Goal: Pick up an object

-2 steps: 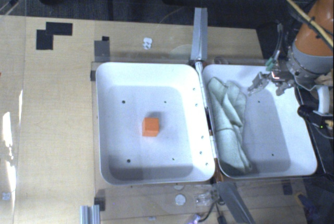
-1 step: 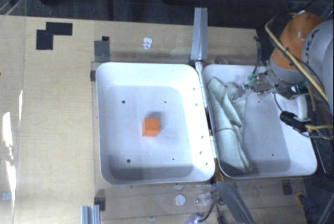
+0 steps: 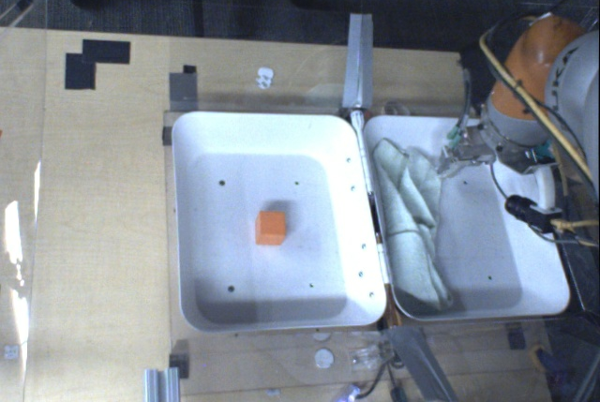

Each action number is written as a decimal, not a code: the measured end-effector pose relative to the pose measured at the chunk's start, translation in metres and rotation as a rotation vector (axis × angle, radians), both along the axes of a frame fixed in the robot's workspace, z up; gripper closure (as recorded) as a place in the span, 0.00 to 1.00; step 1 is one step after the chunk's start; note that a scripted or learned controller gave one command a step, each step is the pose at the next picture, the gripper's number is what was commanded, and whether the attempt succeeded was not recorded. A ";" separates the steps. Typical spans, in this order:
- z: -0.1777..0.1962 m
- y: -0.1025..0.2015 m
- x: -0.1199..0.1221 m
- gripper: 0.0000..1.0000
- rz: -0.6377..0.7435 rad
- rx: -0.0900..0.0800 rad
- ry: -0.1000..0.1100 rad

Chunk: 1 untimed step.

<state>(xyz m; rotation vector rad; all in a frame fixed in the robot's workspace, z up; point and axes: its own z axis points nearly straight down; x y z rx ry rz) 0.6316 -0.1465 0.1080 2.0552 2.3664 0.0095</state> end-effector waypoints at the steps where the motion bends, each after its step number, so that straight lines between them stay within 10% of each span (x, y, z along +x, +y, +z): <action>1: 0.150 0.089 0.006 1.00 -0.076 0.001 0.005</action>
